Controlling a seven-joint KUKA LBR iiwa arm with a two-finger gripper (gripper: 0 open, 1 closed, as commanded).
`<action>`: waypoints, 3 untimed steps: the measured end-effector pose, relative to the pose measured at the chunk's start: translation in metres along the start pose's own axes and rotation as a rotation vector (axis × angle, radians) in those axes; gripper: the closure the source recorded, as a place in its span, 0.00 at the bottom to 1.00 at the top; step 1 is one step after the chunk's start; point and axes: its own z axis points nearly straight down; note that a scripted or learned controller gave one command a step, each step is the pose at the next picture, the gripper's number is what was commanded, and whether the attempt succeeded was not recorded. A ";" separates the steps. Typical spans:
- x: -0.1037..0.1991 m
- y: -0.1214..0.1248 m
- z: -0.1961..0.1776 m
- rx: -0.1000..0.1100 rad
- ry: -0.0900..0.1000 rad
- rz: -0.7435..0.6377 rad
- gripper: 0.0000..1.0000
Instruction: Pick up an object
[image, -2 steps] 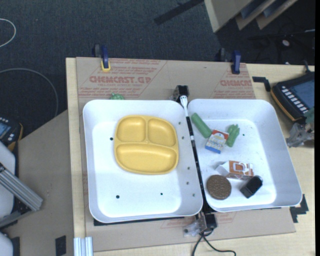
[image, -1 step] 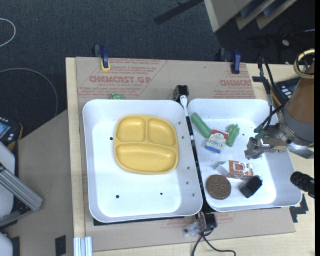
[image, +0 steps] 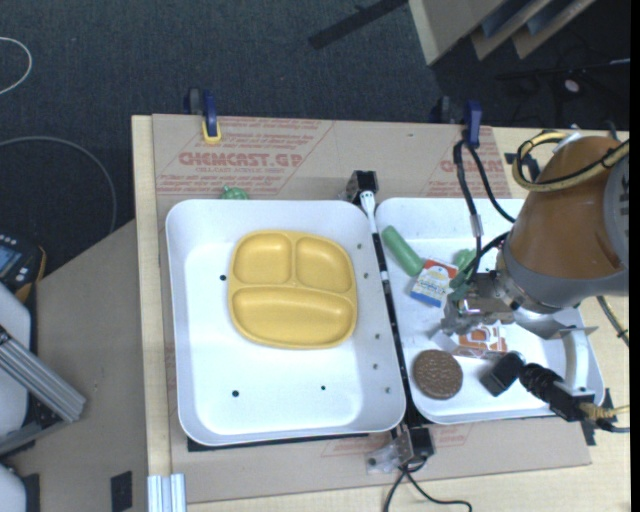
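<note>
A view from above shows a bench with two shallow white bins side by side. The left bin (image: 200, 330) holds a yellow divided plate (image: 294, 288). The right bin (image: 425, 215) holds several small things: a green tube-shaped item (image: 402, 250) near the back, a small blue, white and red carton (image: 430, 283) just beside it, a round brown disc (image: 438, 373) near the front, and an orange and white packet (image: 484, 342) between the carton and the disc.

The robot arm (image: 570, 230) reaches in from the right. Its gripper (image: 468, 312) hangs low over the right bin, just above the orange and white packet and close to the carton. Nothing appears lifted: every item seems to lie on the bin floor, so the pick looks not yet done. The likely target is the packet or the carton; closing on it and raising it remain.

Whether the gripper is spread or pressed together cannot be told, since the arm's bulk covers it from above. Part of the packet is hidden under the gripper, and the right bin's far side is covered by the arm.
</note>
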 end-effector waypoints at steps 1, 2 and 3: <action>0.051 0.001 -0.123 -0.018 -0.001 -0.004 1.00; 0.123 0.000 -0.173 -0.013 0.000 -0.005 1.00; 0.148 0.000 -0.229 -0.013 0.000 -0.001 1.00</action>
